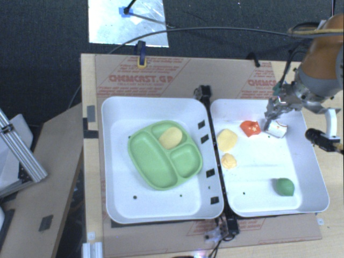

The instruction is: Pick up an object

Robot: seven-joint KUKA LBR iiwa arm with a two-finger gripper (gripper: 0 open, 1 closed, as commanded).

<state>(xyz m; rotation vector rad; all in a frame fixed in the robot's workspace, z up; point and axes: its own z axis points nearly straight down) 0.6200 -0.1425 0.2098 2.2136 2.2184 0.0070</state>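
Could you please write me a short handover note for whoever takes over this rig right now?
Gripper: low over the far part of the right bin, above a small white object; grip state unclear.
Right bin holds: red object beside the gripper, two yellow pieces near the divider, green object at the near corner.
Left bin: green divided tray with a yellow item in one compartment.
Done: nothing visibly lifted.
Left: grasp and lift one object.
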